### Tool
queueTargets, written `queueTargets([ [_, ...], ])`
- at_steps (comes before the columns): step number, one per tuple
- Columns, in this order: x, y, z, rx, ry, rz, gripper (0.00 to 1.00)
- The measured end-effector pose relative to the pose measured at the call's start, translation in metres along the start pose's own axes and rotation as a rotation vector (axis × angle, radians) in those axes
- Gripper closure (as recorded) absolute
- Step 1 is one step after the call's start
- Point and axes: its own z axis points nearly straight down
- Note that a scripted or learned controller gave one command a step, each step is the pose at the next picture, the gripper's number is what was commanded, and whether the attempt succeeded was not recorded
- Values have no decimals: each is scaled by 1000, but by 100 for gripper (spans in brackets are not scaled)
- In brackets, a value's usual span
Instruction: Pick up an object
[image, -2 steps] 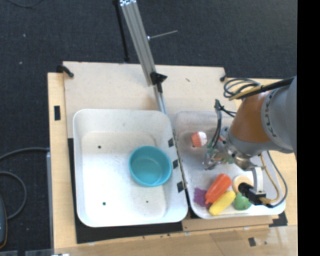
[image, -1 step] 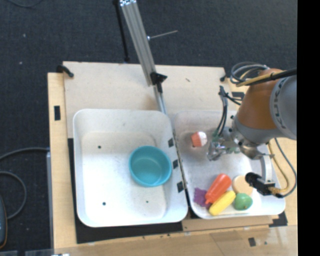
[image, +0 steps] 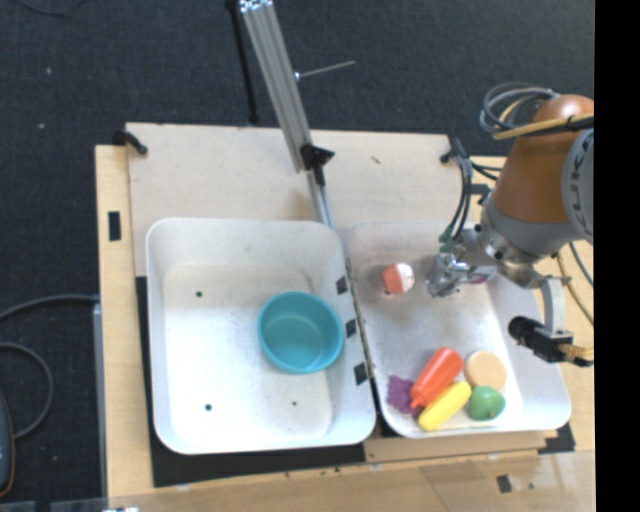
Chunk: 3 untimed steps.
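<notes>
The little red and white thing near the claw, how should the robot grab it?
Best guess: come straight down from above and pinch the little red and white thing across its middle. It lies alone on the right bin's floor, with bare space all round, so the claw beside it has room on both sides.

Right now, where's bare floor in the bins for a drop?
Left bin: free all round the blue bowl. Right bin: a bare strip between the small red-and-white piece and the toys; near corner crowded with carrot, banana, green ball, tan disc.
</notes>
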Motion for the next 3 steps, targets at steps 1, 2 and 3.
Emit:
queueTargets([
  [1, -1, 1, -22, 4, 1, -1, 100],
  [2, 60, -1, -27, 5, 3, -4, 100],
  [3, 103, -13, -19, 7, 1, -1, 100],
])
